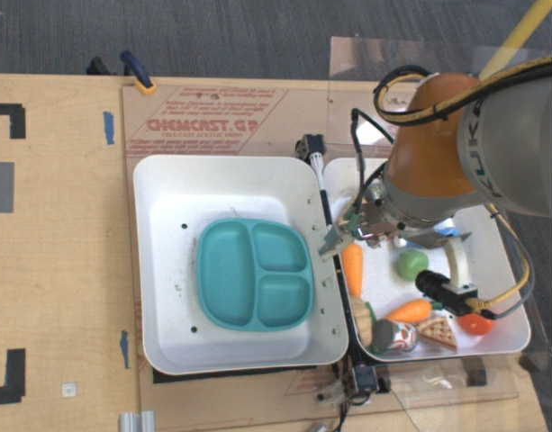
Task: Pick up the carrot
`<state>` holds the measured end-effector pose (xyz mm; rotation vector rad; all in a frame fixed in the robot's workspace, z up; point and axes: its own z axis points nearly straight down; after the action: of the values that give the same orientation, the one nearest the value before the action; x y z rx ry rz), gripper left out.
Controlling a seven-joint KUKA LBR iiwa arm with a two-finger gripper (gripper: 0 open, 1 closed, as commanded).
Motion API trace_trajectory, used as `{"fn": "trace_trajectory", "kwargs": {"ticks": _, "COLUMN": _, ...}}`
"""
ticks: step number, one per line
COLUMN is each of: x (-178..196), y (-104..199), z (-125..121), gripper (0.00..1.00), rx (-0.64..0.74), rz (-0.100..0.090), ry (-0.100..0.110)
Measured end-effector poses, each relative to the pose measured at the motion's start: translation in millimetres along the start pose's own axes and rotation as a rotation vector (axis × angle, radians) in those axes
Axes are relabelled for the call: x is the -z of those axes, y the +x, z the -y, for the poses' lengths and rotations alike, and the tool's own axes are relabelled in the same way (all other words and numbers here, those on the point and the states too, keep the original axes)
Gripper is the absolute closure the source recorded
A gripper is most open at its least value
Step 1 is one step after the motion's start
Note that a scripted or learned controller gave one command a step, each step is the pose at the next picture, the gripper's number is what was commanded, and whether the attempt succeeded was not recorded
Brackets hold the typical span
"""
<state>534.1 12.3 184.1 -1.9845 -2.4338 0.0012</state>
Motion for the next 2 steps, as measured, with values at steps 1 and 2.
{"fn": "trace_trajectory", "kwargs": {"ticks": 1, "x": 0.0, "y": 0.0, "z": 0.0, "gripper": 0.00, "rx": 0.000, "rz": 0.000, "ry": 0.000}}
{"fn": "trace_trajectory", "kwargs": {"ticks": 2, "x": 0.0, "y": 0.0, "z": 0.0, "gripper": 0.00, "rx": 0.000, "rz": 0.000, "ry": 0.000}}
